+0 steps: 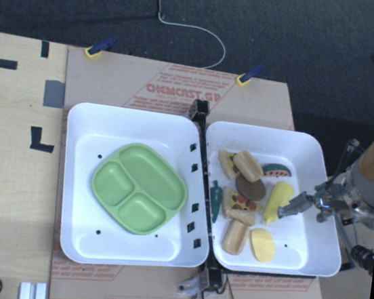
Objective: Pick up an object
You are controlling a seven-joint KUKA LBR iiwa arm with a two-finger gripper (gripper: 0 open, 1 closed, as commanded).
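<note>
We see the gripper (293, 207) low over the right bin (313, 150), its dark tip just beside the corn (277, 200); we cannot tell whether it grips anything. Left of the corn lie a brown disc (250, 188), a bun (247, 164), a pizza slice (240, 203) and a green pepper (215, 201). The left bin (75, 165) holds a green tray (139, 187).

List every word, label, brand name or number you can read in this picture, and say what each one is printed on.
"CHEMCAST GP": red print on the brown paper-faced sheet under the two shallow white bins, above their far edge.
Smaller red lines above and below that word: too blurred to read.
Fainter red print on the sheet's near edge: unreadable.
No other text is legible.
</note>
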